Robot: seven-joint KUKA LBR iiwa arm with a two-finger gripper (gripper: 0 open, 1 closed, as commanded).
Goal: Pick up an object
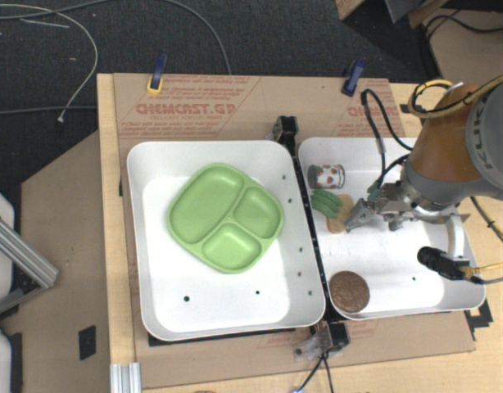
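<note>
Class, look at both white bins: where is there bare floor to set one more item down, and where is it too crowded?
Left bin: bare floor in front of the green divided plate, toward the near wall, and a strip down its left side. Right bin: bare floor between the brown disc and the gripper. Crowded: its far left corner, with the small can, the green toy and the gripper.

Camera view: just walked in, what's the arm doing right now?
The arm reaches in from the right over the right bin, with its tool low beside a green toy and a tan piece near the bin's left wall. Nothing visibly sits between the fingers, so no pick can be confirmed. A small can lies just behind, and a brown disc sits at the bin's front corner. The left bin holds a green divided plate, untouched.
</note>
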